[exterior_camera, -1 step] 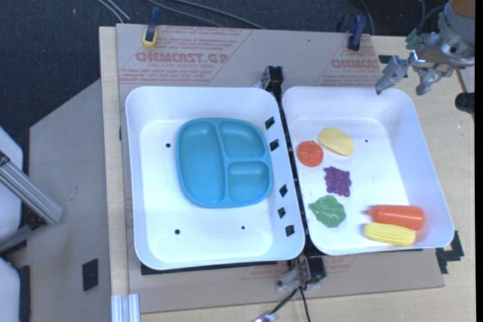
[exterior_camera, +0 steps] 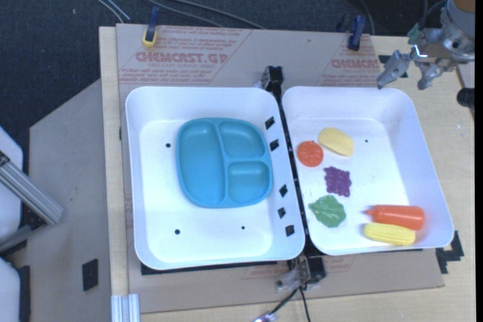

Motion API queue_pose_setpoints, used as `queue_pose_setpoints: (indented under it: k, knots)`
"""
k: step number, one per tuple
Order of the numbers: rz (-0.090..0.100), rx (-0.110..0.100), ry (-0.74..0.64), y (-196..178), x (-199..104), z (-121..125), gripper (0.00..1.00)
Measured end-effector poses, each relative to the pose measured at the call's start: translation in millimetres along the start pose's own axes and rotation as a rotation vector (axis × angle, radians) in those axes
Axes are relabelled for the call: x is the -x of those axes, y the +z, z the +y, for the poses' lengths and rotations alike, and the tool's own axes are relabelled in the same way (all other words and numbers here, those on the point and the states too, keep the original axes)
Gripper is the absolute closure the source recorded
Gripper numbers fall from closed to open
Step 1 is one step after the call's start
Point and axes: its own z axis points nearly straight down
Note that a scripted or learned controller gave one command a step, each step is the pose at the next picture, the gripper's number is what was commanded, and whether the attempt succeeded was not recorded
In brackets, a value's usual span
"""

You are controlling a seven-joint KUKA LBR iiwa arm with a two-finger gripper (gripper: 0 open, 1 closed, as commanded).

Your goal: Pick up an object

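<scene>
- desk (exterior_camera: pixel 196 56): carries two white bins side by side, clamped board under them. Claw (exterior_camera: pixel 411 70) hangs over the far right corner of it, just outside the right bin's far rim.
- left bin (exterior_camera: pixel 151 237): well off to the claw's left, holds a blue divided tray (exterior_camera: pixel 224 161) lying flat in the middle (probably the drop target, not the pick).
- right bin (exterior_camera: pixel 423 139): directly below and in front of the claw; all loose pieces sit here, spread apart, so each should be reachable from above.
- carrot (exterior_camera: pixel 398 216): near-right corner, well in front of the claw, long axis roughly left-right, tip pointing left. Corn (exterior_camera: pixel 389 234) lies just beside it on the near side, parallel.
- yellow piece (exterior_camera: pixel 336 141): nearest to the claw, oval, long axis left-right with a slight tilt.
- green piece (exterior_camera: pixel 327 210), purple piece (exterior_camera: pixel 337 180), orange round piece (exterior_camera: pixel 309 154): left-front of the claw, no clear axis.
- claw: fingers spread apart, nothing between them.
</scene>
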Motion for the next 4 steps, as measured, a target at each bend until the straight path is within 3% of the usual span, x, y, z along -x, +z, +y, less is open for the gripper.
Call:
queue_pose_setpoints:
  k: [3, 4]
  knots:
    - [0.001, -0.004, -0.002, 167.8, -6.9, 3.7, 0.00]
    - [-0.001, 0.002, -0.003, 152.5, -6.9, 5.5, 1.00]
